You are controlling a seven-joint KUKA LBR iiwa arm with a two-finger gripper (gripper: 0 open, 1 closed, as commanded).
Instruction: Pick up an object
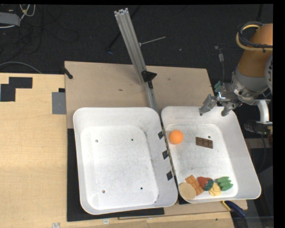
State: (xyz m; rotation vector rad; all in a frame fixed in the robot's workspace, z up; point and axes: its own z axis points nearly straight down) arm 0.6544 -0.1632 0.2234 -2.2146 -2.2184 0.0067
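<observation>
Gripper (217, 106), fingers spread wide and holding nothing, poised over the upper rim of the right bin (249, 153), likely lining up a descent; candidates below: orange ball (176, 137), brown chocolate piece (204, 142), toy-food cluster (207, 185) at lower edge

An aluminium extrusion (135, 55) is seen slanting across the brown board (107, 84). Black cables (26, 13) are strewn on the dark floor behind. A light wooden tabletop (31, 147) is seen at left.

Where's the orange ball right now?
The ball lies in the right bin, near its left wall, with the brown block to its right.
</observation>
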